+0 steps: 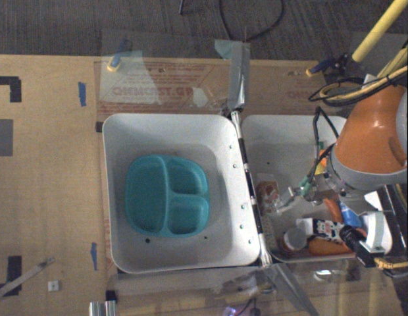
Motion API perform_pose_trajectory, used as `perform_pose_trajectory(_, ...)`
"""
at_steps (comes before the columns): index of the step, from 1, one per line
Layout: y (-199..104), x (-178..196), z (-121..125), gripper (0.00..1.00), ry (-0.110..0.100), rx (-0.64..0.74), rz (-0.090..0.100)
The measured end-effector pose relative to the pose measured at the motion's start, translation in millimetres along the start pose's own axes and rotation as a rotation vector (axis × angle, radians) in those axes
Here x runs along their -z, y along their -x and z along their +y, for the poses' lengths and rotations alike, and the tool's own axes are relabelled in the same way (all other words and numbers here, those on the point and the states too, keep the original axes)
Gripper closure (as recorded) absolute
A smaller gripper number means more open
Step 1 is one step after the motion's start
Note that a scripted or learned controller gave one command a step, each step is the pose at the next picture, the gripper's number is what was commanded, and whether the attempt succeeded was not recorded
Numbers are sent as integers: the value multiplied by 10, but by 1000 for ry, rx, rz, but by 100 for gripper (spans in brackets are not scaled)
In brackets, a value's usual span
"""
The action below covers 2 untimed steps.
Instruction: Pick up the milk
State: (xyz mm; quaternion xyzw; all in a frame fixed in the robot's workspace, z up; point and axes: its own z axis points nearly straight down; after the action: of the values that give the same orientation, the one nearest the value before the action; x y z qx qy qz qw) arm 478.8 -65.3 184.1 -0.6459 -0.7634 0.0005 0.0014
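The milk (324, 228) looks like a small white carton with black markings, lying on its side near the front of the right bin (283, 140). My gripper (297, 195) hangs over the middle of that bin, a little behind and to the left of the milk. Nothing shows in its grasp. The grey arm with its orange band (372, 137) covers the bin's right side and hides what lies beneath it.
Around the milk lie a white round cup (294, 239), an orange item (322, 246), a red one (332, 209), a blue one (349, 216) and a brown packet (266, 191). The left bin (118, 137) holds a teal divided plate (167, 195).
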Motion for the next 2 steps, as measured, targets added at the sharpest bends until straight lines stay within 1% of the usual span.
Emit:
perform_pose_trajectory(1, 1077, 524, 99, 0, 4, 88, -3)
perform_pose_trajectory(2, 567, -166, -26, 0, 3, 206, -2)
